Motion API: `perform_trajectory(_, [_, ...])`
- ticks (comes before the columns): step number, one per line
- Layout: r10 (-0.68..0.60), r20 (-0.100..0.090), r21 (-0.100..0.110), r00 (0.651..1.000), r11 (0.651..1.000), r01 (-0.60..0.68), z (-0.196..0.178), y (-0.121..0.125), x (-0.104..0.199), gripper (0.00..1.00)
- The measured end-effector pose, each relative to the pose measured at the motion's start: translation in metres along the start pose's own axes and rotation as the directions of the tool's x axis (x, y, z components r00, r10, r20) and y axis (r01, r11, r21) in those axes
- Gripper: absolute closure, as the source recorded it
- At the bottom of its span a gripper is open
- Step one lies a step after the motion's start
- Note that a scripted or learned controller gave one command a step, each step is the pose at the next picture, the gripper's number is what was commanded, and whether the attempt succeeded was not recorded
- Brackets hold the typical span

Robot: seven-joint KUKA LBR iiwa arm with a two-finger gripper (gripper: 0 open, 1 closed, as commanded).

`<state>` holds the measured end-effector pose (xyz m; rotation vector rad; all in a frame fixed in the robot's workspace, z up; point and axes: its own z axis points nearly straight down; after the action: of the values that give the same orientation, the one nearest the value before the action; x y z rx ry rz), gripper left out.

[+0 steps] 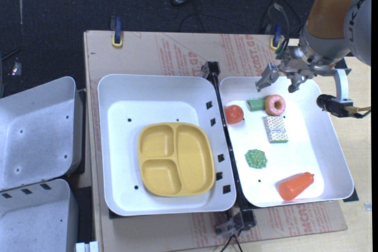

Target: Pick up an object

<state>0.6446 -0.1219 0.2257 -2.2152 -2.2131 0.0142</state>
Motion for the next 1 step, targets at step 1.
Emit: perform_trajectory(1, [-0.002, 0.002, -0.014, 1.0, 1.0, 0.002, -0.0085, 0.0025, 0.0003, 0.0])
